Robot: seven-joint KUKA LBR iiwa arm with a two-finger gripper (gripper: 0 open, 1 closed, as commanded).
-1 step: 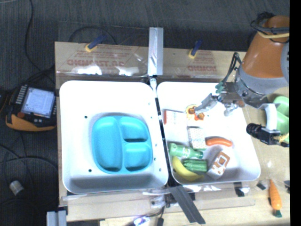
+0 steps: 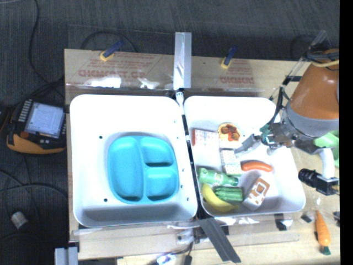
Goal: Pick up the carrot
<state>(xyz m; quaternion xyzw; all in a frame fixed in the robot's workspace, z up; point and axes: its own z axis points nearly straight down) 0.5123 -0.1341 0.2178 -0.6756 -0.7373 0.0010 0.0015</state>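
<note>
The carrot (image 2: 256, 165) lies on its side in the right bin (image 2: 287, 199), just right of a banana (image 2: 215, 199) and green items. The pincer (image 2: 246, 143) hovers just above-left of it, how far open it stands cannot be told. The carrot looks light, stiff and smooth, so it is probably best gripped across its middle.

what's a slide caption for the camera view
Gripper poised above the carrot in the cluttered right bin; blue tray sits left.

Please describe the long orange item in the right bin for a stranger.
Find the right white bin. Near its right wall, below the end effector, lies the long orange item. Its neighbours are green, yellow or printed; it alone is plain orange and rod-shaped.
</note>
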